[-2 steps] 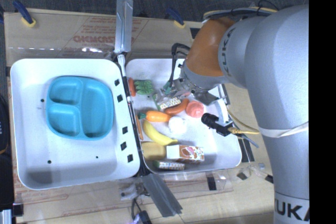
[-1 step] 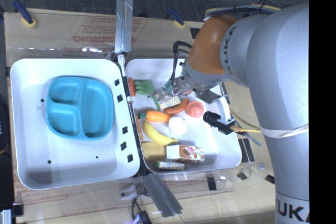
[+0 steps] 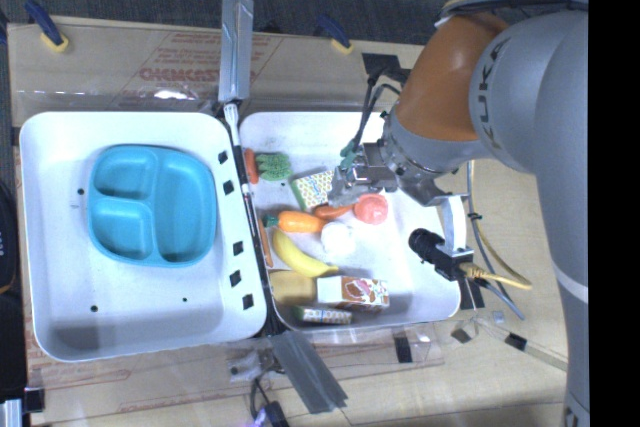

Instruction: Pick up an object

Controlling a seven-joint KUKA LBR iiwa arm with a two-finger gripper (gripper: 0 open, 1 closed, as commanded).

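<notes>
My gripper hangs low over the middle of the right bin, under the grey arm with the orange band. Just below it lie a small red-orange piece and a red tomato. A green-patterned packet lies to its left. An orange carrot, a white egg and a yellow banana lie nearer the front. The arm hides the bin's back right part.
A carrot with green leaves lies by the divider. A small carton, a tan block and a dark bar sit along the right bin's front wall. The left bin holds a blue divided plate.
</notes>
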